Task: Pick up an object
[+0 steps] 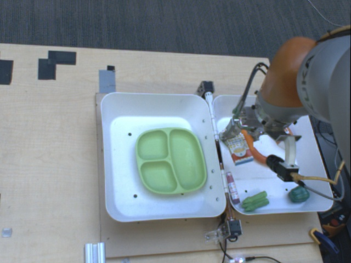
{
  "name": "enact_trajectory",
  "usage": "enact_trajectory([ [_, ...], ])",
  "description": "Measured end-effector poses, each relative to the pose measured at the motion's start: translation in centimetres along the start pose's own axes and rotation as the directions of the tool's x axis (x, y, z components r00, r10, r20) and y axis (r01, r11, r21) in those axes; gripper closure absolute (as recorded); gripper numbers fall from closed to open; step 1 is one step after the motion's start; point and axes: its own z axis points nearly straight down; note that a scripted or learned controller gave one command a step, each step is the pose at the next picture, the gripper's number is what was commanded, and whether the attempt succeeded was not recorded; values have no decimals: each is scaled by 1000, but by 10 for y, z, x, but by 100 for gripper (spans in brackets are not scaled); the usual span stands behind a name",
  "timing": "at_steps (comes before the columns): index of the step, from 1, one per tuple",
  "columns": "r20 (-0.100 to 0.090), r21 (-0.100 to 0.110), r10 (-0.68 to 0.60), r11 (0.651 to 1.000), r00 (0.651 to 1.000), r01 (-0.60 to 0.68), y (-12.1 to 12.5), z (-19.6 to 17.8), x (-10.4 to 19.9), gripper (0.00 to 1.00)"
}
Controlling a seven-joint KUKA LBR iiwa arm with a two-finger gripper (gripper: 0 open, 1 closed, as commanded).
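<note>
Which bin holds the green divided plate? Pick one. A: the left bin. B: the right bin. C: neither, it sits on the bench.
A: the green divided plate lies flat inside the left bin, while the arm works over the right bin.

Hand [237,129] low in right bin [312,163] over small carton [239,148]; green divided plate [171,160] in left bin [118,169].
</note>
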Motion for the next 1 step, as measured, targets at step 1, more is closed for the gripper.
enact_trajectory([
  [1,0,2,-1,1000,1000,1,-58,-23,31,100],
])
